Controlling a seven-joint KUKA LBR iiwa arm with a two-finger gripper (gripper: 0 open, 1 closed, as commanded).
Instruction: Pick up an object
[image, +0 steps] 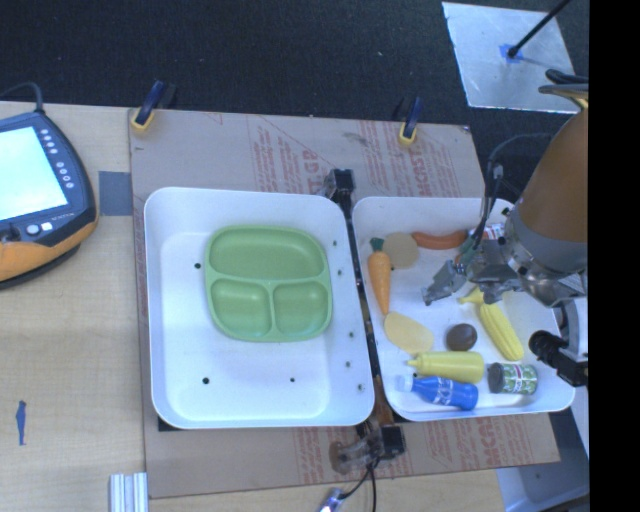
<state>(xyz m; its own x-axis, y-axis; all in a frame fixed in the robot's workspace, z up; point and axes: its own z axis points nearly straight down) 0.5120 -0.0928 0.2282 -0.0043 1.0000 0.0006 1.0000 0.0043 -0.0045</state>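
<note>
Jaws (452, 282): they hang spread and released over the middle of the right bin, nothing between them; one finger tip points toward 8 o'clock, the other sits near the corn's upper end.
Step in hand: judged to be the approach, with a target yet to be settled and the pick not yet made.
Nearest candidates: the yellow corn cob (500, 330) lies just at 4 o'clock of the jaws, the brown round piece (461, 337) at 6 o'clock, the pale yellow slice (408, 331) at 8 o'clock.
Farther candidates: the carrot (379, 280) lies at 9 o'clock beside the bin's left wall; the yellow bottle (445, 365), blue bottle (442, 393) and small green can (513, 379) crowd the 6 o'clock edge.
Doing it well: the corn looks the safest choice, long and free on both flanks; the jaws should straddle its narrow width, descend straight, and close only once level with it.
Risk: clustered bottles invite a nudge or a double grip.
Right bin (400, 210): holds every candidate.
Left bin (175, 350): carries a green divided plate (268, 283), well apart.
</note>
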